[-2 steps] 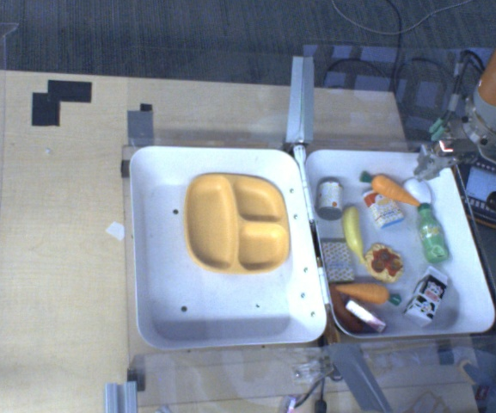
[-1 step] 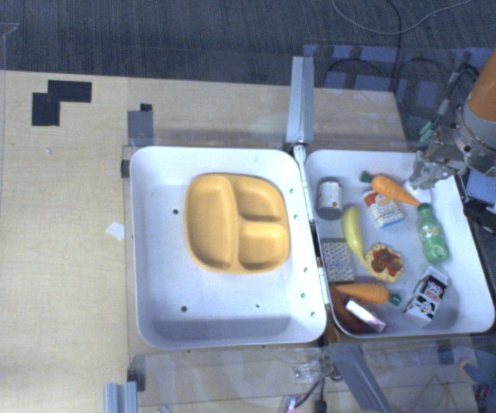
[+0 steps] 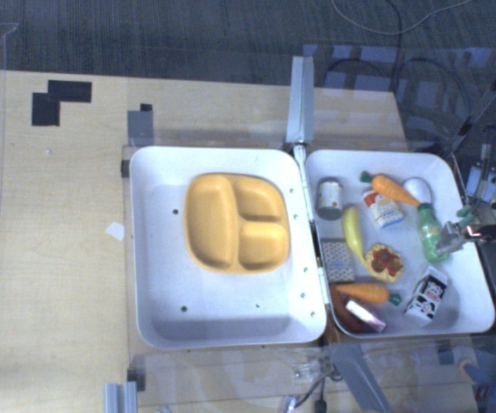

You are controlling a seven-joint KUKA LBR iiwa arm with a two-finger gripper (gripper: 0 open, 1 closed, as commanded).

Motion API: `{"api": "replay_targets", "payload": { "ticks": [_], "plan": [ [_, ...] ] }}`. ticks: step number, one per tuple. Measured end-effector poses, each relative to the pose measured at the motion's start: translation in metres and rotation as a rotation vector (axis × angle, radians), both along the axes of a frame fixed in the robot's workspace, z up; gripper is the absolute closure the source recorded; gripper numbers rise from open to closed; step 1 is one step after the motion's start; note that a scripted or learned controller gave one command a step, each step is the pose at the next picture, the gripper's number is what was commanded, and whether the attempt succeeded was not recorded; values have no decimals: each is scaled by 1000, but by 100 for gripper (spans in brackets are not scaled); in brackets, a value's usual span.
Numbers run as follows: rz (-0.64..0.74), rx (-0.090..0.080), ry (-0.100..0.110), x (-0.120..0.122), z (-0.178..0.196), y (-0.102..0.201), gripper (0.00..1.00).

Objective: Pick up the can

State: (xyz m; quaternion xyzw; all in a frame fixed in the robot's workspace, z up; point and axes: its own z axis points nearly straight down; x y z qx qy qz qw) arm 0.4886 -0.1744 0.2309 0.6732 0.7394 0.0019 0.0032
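Nearest the camera, at the front edge of the right bin, a dark red packet is seen, with a carrot touching it just behind. Beside these, toward the arm, a small black-and-white carton is found. Further back, a pizza slice, a banana and a grey mesh pad are grouped. A green bottle is seen close to the hand; whether the hand is spread or pressed together cannot be told. The can is placed on its side behind the banana, near the bin's left wall. Beyond that wall, a yellow divided tray is held in the left bin.
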Motion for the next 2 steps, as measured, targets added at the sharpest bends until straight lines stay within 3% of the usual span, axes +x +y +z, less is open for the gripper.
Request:
{"api": "replay_targets", "payload": {
  "ticks": [1, 2],
  "plan": [
    [498, -5, -1, 35, 34, -31, 100],
    [934, -10, -1, 0, 71, -32, 100]
  ]
}}
